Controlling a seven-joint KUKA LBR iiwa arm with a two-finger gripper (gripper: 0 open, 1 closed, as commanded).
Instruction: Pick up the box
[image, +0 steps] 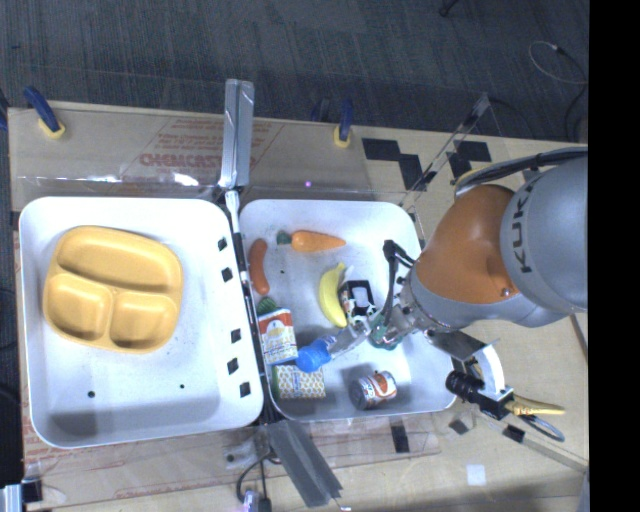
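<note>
We take the box (277, 337) to be the small carton lying flat against the left wall of the right bin (430, 398), beside the divider; its face is white with red and green print, and it looks light and thin-walled, so a firm pinch might crush it; just below it lies a patterned packet (300, 382), touching or nearly so. Nothing has lifted yet; the box rests on the bin floor, so the whole grasp is left to do. The gripper (372, 326) hangs low over the middle of the same bin, near a banana (332, 294) and a blue object (314, 355), apart from the box; we cannot tell how it is set. A can (374, 388), a carrot (318, 240) and a sausage (259, 265) share that bin; the left bin (40, 400) holds a yellow tray (112, 288).
</note>
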